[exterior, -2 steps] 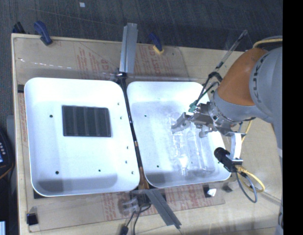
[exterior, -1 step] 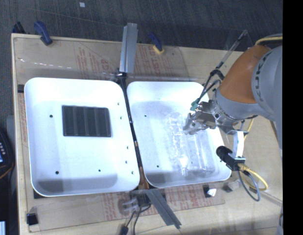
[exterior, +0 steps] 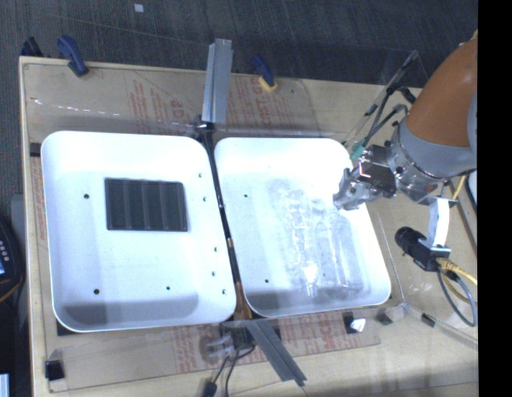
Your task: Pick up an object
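The right bin [exterior: 239, 222] holds what looks like a heap of clear plastic bottles [exterior: 318, 242], lying jumbled together toward the far-right half of its floor, from about the middle down to the near wall. They are see-through and pale against the white, so where one ends and the next begins is hard to make out, and I cannot count them.

The gripper [exterior: 348, 195] hangs over the right rim of that same bin, at the upper end of the heap and just to its right. From here I cannot tell how it is set, nor whether it touches anything; nothing is visibly caught in it. Behind it the arm [exterior: 442, 131] runs off to the right of the bin, grey at the wrist with an orange part above, and cables trail down beside it.

To the left of the right bin, touching it along a dark seam, sits the left bin [exterior: 65, 222], with a dark ribbed rectangle [exterior: 146, 204] lying flat on its floor, a little up and left of centre
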`<state>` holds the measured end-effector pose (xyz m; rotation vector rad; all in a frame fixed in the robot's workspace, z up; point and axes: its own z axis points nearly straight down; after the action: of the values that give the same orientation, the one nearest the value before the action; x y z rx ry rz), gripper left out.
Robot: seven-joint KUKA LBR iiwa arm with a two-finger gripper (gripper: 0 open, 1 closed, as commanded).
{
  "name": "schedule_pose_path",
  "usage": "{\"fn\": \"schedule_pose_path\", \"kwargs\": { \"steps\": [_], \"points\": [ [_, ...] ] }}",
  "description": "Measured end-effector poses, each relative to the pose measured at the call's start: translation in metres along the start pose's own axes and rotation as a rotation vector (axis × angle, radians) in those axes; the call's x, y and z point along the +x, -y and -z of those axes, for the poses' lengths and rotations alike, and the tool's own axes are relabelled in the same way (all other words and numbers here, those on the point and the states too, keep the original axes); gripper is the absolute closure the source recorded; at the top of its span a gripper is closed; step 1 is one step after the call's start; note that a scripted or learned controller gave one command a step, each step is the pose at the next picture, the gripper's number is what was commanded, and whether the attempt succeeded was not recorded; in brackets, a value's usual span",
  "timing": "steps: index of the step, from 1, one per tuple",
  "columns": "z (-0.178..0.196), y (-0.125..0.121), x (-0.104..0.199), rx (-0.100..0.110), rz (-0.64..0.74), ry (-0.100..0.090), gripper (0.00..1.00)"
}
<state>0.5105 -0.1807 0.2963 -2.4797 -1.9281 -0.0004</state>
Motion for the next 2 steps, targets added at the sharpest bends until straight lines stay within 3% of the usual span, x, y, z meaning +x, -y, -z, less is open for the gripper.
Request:
{"fn": "schedule_pose_path", "kwargs": {
  "steps": [1,2],
  "points": [
    [0.0,0.0,0.0,0.0,0.0,0.0,0.0],
    [-0.009,0.028,-0.026,0.004,-0.049,0.0,0.0]
  ]
}}
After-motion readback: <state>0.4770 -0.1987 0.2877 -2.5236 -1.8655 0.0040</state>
